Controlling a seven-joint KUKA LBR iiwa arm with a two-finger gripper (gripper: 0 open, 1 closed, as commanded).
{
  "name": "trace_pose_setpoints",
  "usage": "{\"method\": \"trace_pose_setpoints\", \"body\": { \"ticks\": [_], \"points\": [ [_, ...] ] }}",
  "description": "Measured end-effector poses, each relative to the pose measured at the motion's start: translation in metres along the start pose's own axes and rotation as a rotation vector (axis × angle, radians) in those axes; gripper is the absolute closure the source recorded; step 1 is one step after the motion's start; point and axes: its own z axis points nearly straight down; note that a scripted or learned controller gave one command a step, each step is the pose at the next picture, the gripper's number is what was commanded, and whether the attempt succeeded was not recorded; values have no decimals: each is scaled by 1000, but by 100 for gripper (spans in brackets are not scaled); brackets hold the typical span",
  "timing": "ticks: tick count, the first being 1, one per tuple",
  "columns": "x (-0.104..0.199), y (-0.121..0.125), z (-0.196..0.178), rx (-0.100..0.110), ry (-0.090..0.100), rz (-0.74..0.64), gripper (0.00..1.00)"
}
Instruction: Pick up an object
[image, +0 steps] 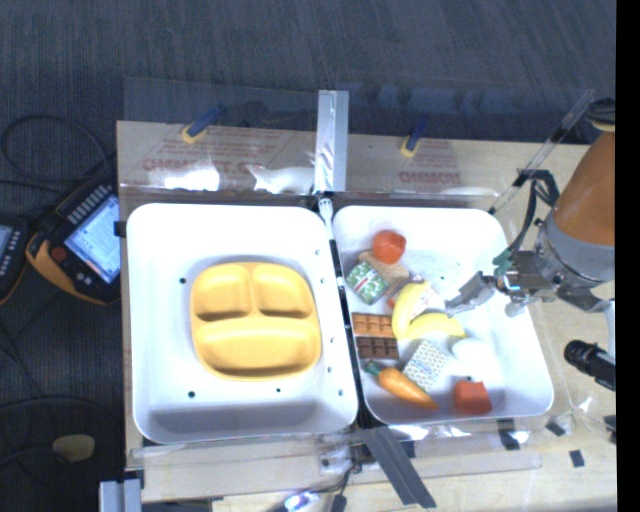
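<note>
yellow is what i steer by from here: the banana (425, 312) lies in the right bin (520, 345), roughly mid-bin, curled with its long axis running from upper left to lower right. my gripper (470, 293) sits just beside it, on its right and slightly up-frame, reaching in from the right edge over the bin. i cannot tell from this slanted view whether it is clenched or released; nothing is visibly caught in it, so i judge the pick not yet made.

the relation that matters: the banana is to the left of the tip and a touch lower in frame, so i reckon the next move is a short shift left and a descent, with the wrist turned so the closing goes across the curve, not along it.

crowding is my worry. a white object (470, 350) lies just below the banana's lower end, a chocolate bar (375, 336) to its left, a checked packet (427, 362) beneath. the red cube (472, 396) and carrot (405, 386) lie nearer the front wall. the left bin (160, 330) holds a yellow tray (256, 316), well apart.
</note>
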Motion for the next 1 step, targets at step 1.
{"method": "trace_pose_setpoints", "body": {
  "ticks": [1],
  "points": [
    [16,81,67,0,-1,-104,0]
  ]
}}
